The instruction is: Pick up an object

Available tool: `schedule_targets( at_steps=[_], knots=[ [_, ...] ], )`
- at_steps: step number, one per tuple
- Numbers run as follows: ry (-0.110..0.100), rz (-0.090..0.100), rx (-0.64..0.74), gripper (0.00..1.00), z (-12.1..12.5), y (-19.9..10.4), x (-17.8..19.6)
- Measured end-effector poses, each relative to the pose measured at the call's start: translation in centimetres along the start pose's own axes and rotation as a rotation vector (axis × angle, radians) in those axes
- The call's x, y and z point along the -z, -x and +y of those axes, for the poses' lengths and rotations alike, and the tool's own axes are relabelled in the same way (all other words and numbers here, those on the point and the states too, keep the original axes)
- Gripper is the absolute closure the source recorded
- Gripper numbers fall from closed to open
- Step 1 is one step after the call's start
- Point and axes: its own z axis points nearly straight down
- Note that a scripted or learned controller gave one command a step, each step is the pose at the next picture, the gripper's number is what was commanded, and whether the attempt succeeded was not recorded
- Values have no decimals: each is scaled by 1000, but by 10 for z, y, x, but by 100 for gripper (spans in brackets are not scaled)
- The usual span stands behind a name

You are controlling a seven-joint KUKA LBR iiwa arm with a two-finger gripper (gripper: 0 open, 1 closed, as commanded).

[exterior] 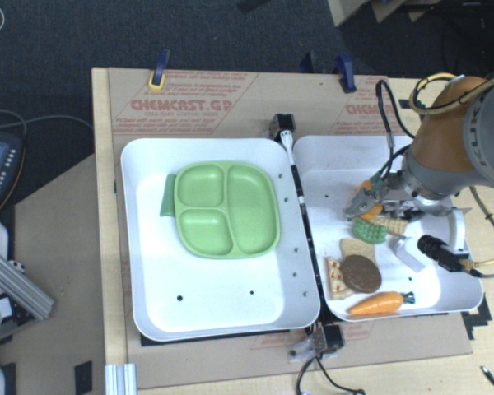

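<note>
Seen from above at a slant, a brown bench (230,97) holds two shallow white bins side by side. The left white bin (148,303) contains a pale green plastic plate with three compartments (227,208), lying flat slightly above the bin's middle, with a darker green flat piece (167,196) showing from under its left edge.

The right white bin (329,163) holds a cluster of small toy foods. Near its front edge lies an orange plastic carrot with a green tip (380,303). Just above it sits a dark brown round disc (361,272), overlapping a tan cracker-like square (336,276). Above those is a green knobbly object (369,230).

The grey arm with an orange band (449,130) reaches in from the right. Its two-finger gripper (372,208) is down among the objects at the bin's middle, just above the green knobbly object. Whether the claw is wide, narrow or holding anything cannot be told from here.
</note>
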Motion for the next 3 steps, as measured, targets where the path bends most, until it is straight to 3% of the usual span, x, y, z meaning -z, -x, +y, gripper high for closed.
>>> schedule_targets(
  at_steps=[1, 3],
  knots=[
    [8, -2, -1, 100, 2, 1, 15],
    [13, -4, 1, 100, -4, 3, 119]
  ],
)
